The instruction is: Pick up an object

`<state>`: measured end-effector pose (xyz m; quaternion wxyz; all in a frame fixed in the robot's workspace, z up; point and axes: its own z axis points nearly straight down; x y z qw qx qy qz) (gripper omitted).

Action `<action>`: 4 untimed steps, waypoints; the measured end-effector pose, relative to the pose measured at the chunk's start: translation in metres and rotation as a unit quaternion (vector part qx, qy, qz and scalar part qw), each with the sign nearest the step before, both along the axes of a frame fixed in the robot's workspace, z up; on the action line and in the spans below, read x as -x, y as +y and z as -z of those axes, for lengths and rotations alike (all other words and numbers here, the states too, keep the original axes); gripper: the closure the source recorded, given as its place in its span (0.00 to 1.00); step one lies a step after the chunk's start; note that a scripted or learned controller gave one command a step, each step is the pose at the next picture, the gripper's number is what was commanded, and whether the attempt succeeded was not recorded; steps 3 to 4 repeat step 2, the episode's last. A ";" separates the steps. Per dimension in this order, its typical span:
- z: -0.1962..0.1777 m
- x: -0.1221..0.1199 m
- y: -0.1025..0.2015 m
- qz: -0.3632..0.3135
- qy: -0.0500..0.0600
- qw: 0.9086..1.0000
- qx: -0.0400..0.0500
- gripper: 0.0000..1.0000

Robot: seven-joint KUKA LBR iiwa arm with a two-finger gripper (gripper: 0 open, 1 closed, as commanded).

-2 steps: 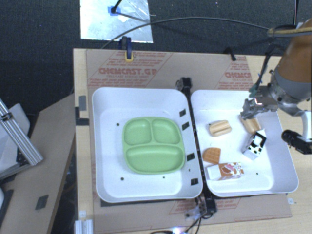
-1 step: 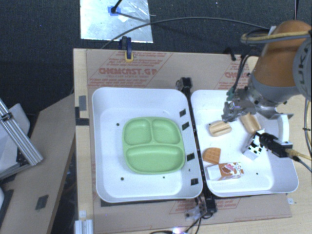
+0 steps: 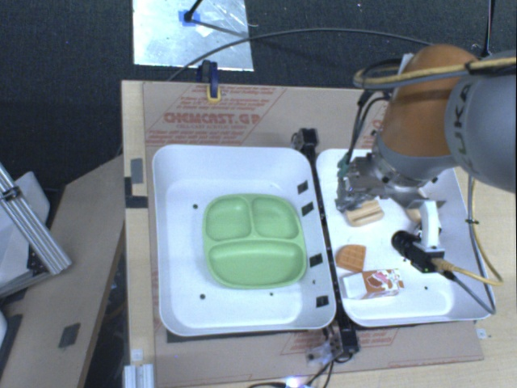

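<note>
Gripper (image 3: 353, 191) hovering over right bin (image 3: 440, 299), its grip impossible to tell, tan block (image 3: 364, 213) sitting just at its five o'clock.

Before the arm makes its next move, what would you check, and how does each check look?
1. Things to pick lie in the right white bin: ok. It holds a tan rectangular block, an orange square cracker and a red-and-white packet.
2. Gripper is over that bin, at the tan rectangular block: ok.
3. Block actually gripped: cannot tell.
4. Block lies apart from the cracker and packet: ok.
5. Green divided plastic plate sits in the left white bin, away from the arm: ok.
</note>
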<state>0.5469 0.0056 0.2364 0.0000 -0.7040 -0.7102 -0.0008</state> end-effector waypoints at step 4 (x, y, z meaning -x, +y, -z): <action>0.008 0.001 0.101 0.000 0.001 1.000 0.000 1.00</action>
